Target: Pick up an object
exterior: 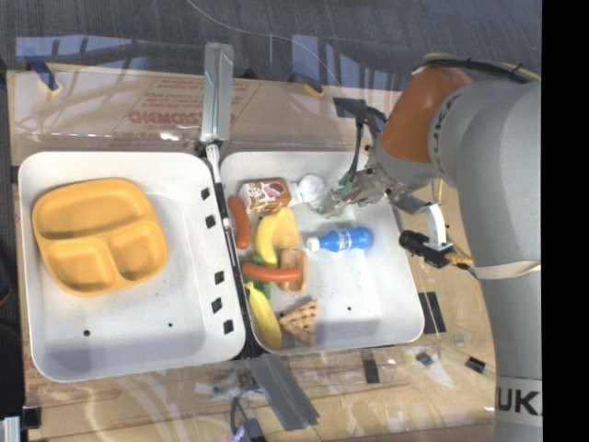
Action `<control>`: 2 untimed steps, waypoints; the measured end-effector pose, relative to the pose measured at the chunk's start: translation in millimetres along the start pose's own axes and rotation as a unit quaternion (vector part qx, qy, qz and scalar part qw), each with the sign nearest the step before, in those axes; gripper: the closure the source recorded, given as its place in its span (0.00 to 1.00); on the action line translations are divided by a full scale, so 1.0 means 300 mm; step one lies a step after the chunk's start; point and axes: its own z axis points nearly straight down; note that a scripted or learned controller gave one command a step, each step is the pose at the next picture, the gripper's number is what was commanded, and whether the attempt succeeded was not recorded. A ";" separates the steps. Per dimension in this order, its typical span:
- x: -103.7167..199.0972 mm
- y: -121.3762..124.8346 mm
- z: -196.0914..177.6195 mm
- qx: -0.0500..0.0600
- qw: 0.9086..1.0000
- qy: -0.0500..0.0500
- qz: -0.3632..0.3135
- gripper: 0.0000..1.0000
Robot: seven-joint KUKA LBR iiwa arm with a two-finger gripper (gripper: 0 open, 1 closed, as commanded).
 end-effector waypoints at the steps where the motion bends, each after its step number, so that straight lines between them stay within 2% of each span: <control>1: 0.154 0.107 0.069 0.023 0.989 0.002 0.143 1.00; 2: 0.172 -0.014 0.036 0.007 0.999 0.003 0.049 1.00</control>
